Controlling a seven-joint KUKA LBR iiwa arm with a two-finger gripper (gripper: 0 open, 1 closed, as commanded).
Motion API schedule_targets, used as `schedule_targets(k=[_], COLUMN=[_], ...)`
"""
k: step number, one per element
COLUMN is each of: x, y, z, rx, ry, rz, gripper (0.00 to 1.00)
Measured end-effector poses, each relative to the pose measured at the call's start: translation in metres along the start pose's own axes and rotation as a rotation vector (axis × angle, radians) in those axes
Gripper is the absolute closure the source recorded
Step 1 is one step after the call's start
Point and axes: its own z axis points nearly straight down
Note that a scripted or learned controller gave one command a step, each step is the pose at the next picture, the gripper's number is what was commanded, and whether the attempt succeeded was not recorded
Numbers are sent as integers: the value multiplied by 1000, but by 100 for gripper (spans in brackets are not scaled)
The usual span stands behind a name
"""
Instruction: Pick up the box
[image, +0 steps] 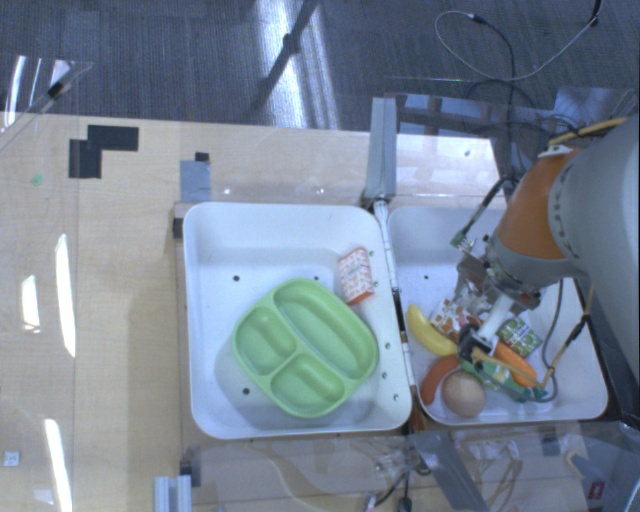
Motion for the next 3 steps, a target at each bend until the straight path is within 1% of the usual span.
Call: schedule_targets(k=[1,2,3], x=[16,22,22], y=[-11,-4,-4], z=[-85,-97,-97], rx=[11,12,11], ry=[-7,-10,-10], rz=[-256,-18,-19], gripper=[100,100,0])
